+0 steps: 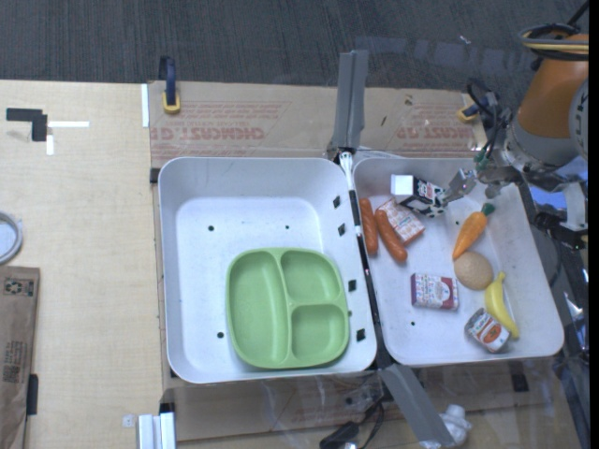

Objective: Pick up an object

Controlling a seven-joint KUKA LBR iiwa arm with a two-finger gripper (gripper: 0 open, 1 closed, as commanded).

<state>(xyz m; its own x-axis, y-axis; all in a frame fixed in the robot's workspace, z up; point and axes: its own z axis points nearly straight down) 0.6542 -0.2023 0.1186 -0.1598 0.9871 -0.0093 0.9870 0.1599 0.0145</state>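
Camera view: two white bins [178, 279] on cardboard-covered bench [281, 120], dark floor beyond.

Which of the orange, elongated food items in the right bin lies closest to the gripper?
The orange carrot with a green top, just below the gripper; the two orange-brown sausages lie farther left.

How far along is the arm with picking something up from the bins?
Nothing looks picked up yet. The gripper is low at the far end of the right bin, near a small black-and-white item; nothing is visibly between its fingers. The carrot, banana and sausages lie there. Grasping and lifting remain.
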